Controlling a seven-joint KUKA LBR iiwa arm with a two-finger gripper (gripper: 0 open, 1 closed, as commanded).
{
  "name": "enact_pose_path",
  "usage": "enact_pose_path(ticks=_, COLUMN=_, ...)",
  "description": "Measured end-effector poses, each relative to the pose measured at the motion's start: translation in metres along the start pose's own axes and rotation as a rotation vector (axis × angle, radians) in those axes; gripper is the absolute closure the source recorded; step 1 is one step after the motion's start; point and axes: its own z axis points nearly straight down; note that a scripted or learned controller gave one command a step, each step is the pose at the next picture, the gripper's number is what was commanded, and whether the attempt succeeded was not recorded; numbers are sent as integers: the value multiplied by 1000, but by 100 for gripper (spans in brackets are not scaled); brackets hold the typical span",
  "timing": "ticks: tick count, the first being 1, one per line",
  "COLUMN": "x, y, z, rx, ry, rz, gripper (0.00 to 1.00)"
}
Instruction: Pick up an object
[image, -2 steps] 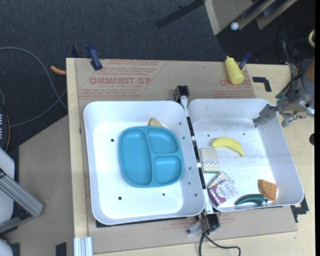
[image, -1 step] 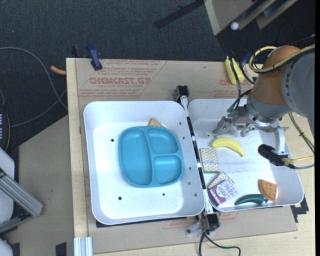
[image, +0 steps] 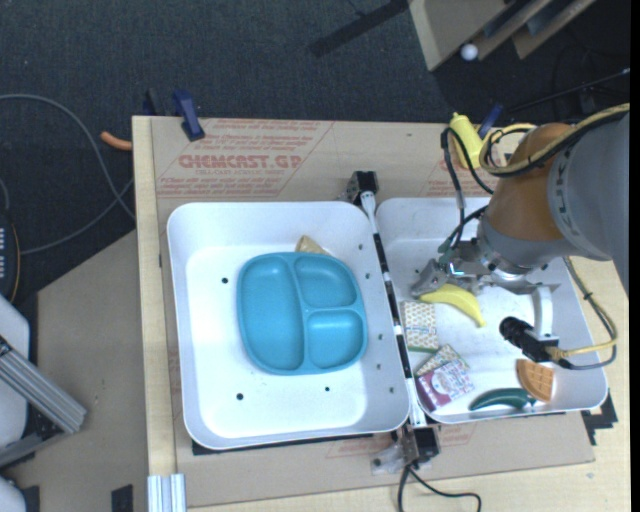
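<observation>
On my screen the grey arm (image: 575, 190), with its orange band, reaches in from the right over the right bin (image: 420, 232). The gripper (image: 452, 276) sits low at the bin's middle, right at the upper edge of the banana (image: 458, 301). The wrist crowds the spot, so I cannot tell how the hand is set or whether it touches the fruit. I see nothing held in it.

The banana is small, smooth and yellow, a curved crescent. It lies flat on the bin floor, its left tip pointing toward the wall shared with the other bin.

Just below it, against that wall, lies a flat square packet (image: 421, 325) printed with a fine pale pattern. Below that is a crinkled pouch (image: 445, 376) in purple, red and white, tilted, near the front corner. To the right of the pouch lies a slim tool with a glossy green handle (image: 500, 402). Just above the tool's right end is a rounded orange-brown piece (image: 537, 379) with a grainy look — what it is, I cannot make out.

The left bin (image: 200, 262) is shallow white plastic with rounded corners. It holds a smooth blue divided plate (image: 300, 310) with three compartments, lying at a slight angle. A tan wedge (image: 310, 244) peeks out from the plate's far rim.

Both bins rest on a brown board (image: 260, 160) with red lettering, and a blue clamp (image: 187, 114) grips its far left corner.
</observation>
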Motion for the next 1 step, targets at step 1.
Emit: enact_pose_path(ticks=1, x=0, y=1, z=-10, rx=-3, ry=0, rz=1, gripper=100)
